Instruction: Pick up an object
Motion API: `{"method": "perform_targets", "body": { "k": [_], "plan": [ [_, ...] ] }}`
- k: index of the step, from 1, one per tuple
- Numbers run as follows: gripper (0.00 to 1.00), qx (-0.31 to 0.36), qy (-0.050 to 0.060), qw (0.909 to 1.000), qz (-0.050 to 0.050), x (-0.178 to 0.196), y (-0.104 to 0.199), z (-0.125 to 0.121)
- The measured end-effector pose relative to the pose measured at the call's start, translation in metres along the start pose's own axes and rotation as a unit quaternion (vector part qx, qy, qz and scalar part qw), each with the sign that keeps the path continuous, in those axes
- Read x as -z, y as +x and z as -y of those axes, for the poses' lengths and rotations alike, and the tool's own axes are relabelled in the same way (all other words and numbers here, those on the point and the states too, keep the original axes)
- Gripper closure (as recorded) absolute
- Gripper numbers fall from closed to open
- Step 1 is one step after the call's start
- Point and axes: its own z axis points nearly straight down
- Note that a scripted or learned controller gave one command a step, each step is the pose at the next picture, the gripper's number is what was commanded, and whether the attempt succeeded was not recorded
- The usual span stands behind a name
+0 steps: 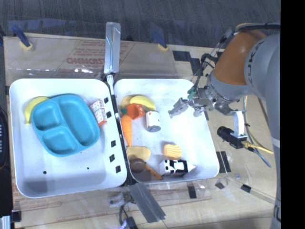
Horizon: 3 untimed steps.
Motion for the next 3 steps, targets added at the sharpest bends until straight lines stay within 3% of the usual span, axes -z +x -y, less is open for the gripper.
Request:
{"method": "perform_targets", "body": {
  "k": [1,2,3],
  "plan": [
    [0.00,0.003,0.000,1.0000,0.000,-0.012,-0.015,0.002],
    [0.00,-0.148,0.001,0.9890,-0.001,-0.001,-0.002,0.020],
    [0.00,-0.147,0.004,0.9891,-0.001,-0.095,-0.010,0.049]
  ]
}}
